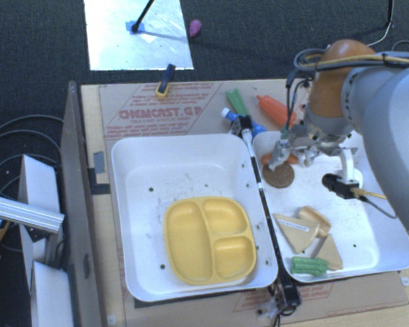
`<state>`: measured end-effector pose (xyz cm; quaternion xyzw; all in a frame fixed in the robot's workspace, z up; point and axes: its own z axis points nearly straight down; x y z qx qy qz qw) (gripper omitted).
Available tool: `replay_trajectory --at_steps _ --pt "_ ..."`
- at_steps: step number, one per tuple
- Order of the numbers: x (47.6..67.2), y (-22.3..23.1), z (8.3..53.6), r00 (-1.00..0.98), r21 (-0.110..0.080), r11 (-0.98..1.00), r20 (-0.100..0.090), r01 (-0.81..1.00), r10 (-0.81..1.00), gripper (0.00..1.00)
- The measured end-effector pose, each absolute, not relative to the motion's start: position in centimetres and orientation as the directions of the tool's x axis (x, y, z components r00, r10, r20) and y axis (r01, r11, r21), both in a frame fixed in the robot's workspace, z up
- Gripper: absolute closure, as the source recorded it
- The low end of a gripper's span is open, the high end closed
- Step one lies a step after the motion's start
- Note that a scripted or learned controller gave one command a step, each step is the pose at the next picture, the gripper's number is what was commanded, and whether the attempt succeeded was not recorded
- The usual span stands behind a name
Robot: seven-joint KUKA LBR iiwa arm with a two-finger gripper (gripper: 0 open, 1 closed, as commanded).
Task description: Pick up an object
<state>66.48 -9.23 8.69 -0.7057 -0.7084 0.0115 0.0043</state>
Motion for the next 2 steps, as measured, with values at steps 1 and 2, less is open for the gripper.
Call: replay_trajectory --at_steps 1,2 --pt "65.6 -9.0 8.8 0.003 0.000 -0.003 -0.010 1.000 1.000 0.00" --pt "66.0 -8.6 10.1 -0.001 0.012 0.001 -0.005 1.000 1.000 1.00"
